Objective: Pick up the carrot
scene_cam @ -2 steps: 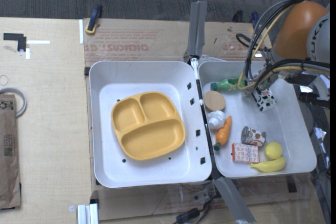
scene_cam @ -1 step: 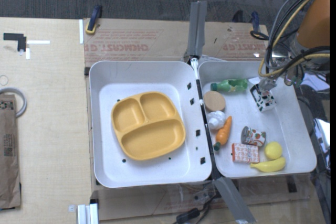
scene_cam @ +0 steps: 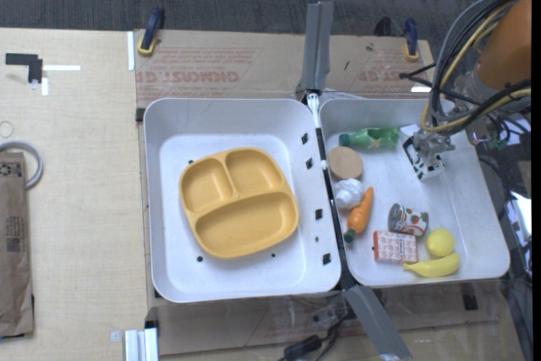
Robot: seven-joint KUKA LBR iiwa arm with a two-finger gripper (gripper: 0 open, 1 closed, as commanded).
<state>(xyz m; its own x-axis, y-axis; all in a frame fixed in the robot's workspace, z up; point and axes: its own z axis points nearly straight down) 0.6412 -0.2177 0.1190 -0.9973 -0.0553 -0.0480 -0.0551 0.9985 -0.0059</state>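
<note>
The right bin [scene_cam: 490,207] holds the clutter. The gripper [scene_cam: 425,158] hangs over its far side, nothing between its fingers; whether they are apart or together I cannot tell. The carrot [scene_cam: 361,213] lies at the bin's left wall, well apart from it, long axis slanting near-left to far-right, green stub nearest. Touching the white lump [scene_cam: 347,194], it could be nudged or grabbed together.

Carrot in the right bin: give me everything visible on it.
The carrot is a small orange toy with a smooth plastic look and a dark green stub at its lower end. It lies flat, tilted, near the left wall of the right bin, tip pointing up-right. Its upper part rests against a white lumpy item. The pincer sits apart from it, up and to the right.
</note>
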